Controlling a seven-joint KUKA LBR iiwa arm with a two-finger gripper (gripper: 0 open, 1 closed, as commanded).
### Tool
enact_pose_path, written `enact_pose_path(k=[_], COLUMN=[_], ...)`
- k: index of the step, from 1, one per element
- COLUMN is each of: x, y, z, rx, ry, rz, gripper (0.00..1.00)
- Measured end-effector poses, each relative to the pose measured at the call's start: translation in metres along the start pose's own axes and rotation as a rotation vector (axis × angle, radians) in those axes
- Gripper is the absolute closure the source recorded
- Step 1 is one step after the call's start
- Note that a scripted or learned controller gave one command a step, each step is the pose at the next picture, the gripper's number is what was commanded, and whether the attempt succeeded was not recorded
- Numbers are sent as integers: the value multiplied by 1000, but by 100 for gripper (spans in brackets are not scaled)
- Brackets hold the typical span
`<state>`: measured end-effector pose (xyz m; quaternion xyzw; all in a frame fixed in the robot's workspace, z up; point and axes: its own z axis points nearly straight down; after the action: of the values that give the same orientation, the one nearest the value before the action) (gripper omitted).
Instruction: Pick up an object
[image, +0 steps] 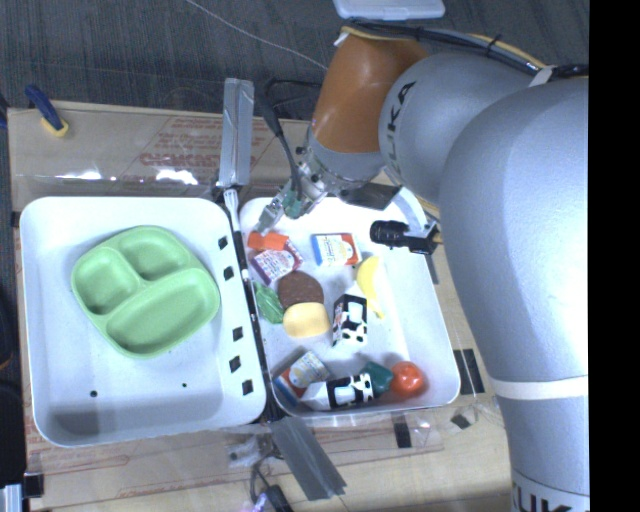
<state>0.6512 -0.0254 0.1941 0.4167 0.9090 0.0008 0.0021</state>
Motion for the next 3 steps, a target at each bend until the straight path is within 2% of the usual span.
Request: enact_pose_path(k=[1,3], x=[20,22], y=[10,12], z=[-83,-99], rx=[-4,4], ry=[-3,-1], rz=[6,-11], gripper=[100,100])
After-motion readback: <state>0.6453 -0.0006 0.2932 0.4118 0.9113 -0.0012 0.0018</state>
